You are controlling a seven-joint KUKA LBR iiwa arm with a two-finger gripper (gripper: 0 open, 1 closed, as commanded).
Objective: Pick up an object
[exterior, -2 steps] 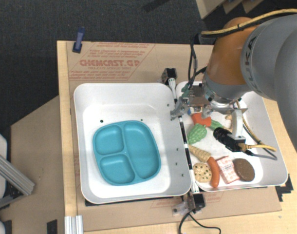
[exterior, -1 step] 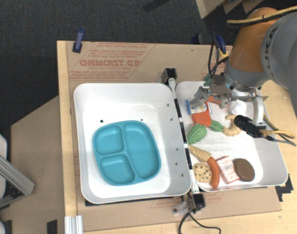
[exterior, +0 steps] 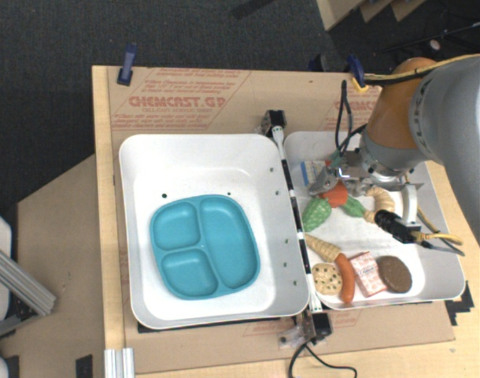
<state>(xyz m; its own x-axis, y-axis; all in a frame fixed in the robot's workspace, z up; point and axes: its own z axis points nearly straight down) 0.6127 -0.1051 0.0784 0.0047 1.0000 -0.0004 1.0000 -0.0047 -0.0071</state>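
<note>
The right bin [exterior: 441, 286] holds several toy foods. My gripper [exterior: 337, 181] hangs low over the bin's upper left part, directly above a red-orange piece [exterior: 337, 196] with a green end [exterior: 352, 207]. A green leafy piece [exterior: 315, 213] lies just left of it, and a pale curved piece [exterior: 382, 202] just right. The wrist hides the gripper's tips, and nothing shows between them.
Toward the right bin's front lie a waffle cone [exterior: 323, 248], a cookie [exterior: 325, 277], a sausage [exterior: 346, 279], a pink packet [exterior: 367, 274] and a brown patty [exterior: 395, 273]. A small blue item [exterior: 305, 172] lies by the bin's left wall. The left bin [exterior: 145, 160] holds a blue divided plate [exterior: 204, 245].
</note>
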